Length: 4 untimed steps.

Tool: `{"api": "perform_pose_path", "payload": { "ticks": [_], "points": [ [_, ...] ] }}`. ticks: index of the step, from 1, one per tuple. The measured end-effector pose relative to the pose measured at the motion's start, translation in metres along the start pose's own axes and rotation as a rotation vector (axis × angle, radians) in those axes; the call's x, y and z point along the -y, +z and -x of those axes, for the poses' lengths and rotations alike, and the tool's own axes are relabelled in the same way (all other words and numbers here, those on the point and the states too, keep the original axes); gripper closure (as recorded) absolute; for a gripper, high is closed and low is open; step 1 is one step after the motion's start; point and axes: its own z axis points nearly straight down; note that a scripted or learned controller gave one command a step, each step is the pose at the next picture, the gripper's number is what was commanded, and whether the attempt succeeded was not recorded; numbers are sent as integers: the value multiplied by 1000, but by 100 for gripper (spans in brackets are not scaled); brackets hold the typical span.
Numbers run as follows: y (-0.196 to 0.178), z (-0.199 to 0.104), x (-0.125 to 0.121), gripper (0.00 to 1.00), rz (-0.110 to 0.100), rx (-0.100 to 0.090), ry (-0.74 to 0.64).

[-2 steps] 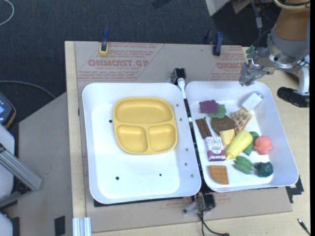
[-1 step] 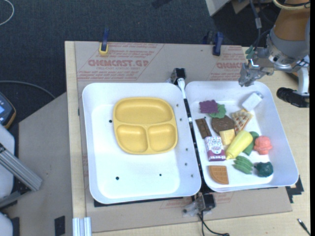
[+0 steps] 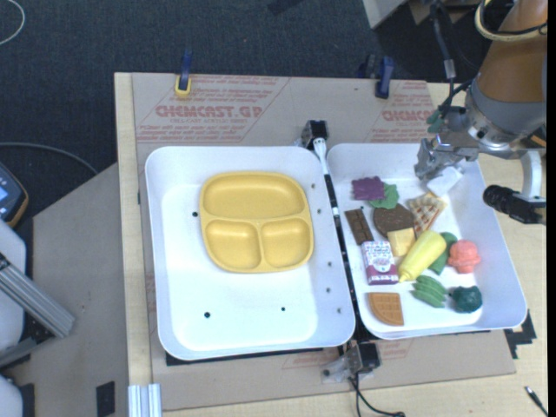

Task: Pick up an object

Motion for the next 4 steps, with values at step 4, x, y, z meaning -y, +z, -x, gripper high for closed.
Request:
{"api": "perform_pose_path", "payload": {
  "ticks": [4],
  "points": [
    [10, -71, 90, 100, 0, 0, 1]
  ]
}}
